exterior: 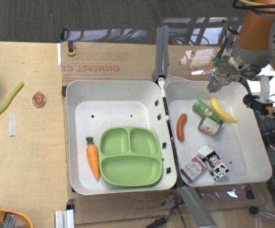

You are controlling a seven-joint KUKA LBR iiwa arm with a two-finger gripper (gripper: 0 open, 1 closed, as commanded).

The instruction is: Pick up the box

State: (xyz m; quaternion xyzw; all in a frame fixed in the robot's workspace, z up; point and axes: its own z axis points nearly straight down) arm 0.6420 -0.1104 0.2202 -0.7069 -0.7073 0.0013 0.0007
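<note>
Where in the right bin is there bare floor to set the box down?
Right bin: bare floor lies between the hot dog and the cartons, and along the right wall. It is crowded around the banana, green bottle and small box, just below the gripper.

One fixed cam, mounted high above bench, looking down at a slant. Both white bins sit mid-frame: left bin (75, 127) toward 8 o'clock, right bin (251, 160) toward 4. Arm (261, 27) enters at 2 o'clock. Moderately wide framing w/ floor strip across 12 o'clock.
</note>
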